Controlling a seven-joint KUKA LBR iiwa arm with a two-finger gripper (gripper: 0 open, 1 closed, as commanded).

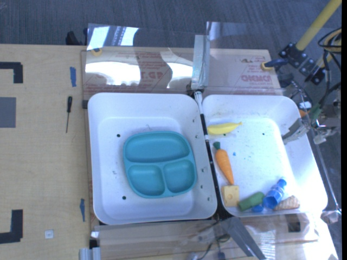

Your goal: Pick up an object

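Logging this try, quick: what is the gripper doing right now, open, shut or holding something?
Gripper: at the right bin's far right rim; state cannot be told.

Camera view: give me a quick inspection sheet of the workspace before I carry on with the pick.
Surface: wooden bench bearing two white bins, left bin and right bin, side by side.
Job's things: in the right bin, a banana, carrot, yellow block, green piece, blue bottle and cone. The last four cluster at the near edge.
Clutter: teal divided plate in the left bin; screwdriver on the bench.
Grippers: metal parts at the right bin's right edge; state cannot be told.
Cables: loose wires upper right.
Surroundings: clear panels behind the bins; grey floor.
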